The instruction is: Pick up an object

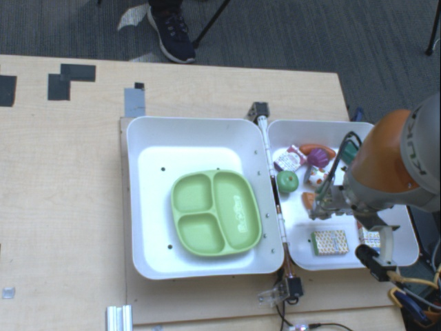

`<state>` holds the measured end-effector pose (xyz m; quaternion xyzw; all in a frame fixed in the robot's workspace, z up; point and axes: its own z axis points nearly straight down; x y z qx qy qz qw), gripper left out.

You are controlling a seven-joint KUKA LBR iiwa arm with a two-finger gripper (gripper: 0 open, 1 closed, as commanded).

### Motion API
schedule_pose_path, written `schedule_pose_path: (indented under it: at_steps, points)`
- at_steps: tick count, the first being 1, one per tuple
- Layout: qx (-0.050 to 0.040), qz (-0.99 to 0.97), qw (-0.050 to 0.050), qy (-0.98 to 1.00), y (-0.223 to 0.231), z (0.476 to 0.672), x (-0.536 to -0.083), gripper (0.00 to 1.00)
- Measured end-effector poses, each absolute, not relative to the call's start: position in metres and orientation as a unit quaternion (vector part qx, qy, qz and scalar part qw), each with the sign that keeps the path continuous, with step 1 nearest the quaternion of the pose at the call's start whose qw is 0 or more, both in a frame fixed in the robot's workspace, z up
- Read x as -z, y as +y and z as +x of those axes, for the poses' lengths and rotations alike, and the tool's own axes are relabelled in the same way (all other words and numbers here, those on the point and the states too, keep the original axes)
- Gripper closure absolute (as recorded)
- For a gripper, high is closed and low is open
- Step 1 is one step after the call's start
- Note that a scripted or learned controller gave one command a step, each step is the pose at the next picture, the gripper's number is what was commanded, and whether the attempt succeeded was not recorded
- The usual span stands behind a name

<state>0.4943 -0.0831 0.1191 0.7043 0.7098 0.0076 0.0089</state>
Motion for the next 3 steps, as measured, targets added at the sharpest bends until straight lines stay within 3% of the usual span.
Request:
schedule_pose_path:
  at_steps: [1,2,3]
  points:
    - [-0.0075,0.705,0.009,0.71,-0.083,0.494,-0.119,0.0]
    - [-0.0091,0.703,0.01,0.711,-0.082,0.496,-0.129,1.0]
    - [-0.009,0.703,0.01,0.711,-0.082,0.496,-0.129,0.0]
